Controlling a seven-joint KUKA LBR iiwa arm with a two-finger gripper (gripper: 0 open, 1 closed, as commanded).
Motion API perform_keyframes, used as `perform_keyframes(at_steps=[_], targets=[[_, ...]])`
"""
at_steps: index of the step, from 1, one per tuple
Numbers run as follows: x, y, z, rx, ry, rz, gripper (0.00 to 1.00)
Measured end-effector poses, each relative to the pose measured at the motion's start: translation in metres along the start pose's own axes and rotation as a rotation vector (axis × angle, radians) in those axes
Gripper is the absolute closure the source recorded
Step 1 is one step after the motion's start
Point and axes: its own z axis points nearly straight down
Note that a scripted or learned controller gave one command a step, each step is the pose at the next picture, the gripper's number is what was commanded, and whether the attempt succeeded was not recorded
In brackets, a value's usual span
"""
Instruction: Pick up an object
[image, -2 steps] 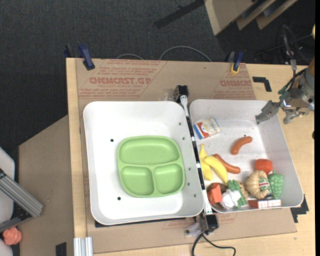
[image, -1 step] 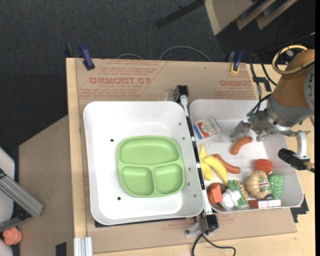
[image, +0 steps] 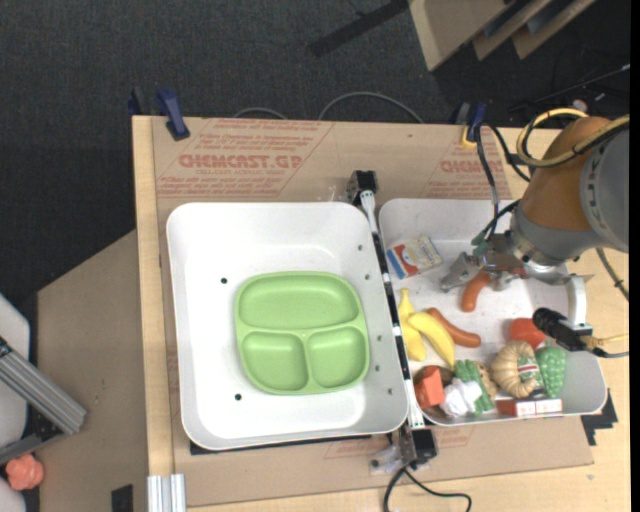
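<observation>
My gripper (image: 480, 272) hangs low over the upper middle of the right bin (image: 440, 212), at the end of the grey and orange arm (image: 570, 200). A short orange-red sausage (image: 474, 293) lies tilted right under it, its upper end reaching up against the gripper. I cannot tell whether the sausage is gripped or just lying on the bin floor. Below it lie yellow bananas (image: 426, 336) and a second red sausage (image: 457, 328).
The right bin also holds a white, red and blue packet (image: 413, 255), a red pepper (image: 524, 331), a brown bread piece (image: 512, 368), a green item (image: 551, 370) and several small toys along the front wall. The left bin (image: 200, 300) holds a green divided plate (image: 300, 332).
</observation>
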Motion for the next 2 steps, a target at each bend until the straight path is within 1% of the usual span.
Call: perform_keyframes(at_steps=[1,2], targets=[[-0.002,0.001,-0.01,-0.002,-0.001,0.001,1.0],[0.075,-0.007,-0.108,-0.012,-0.002,-0.005,1.0]])
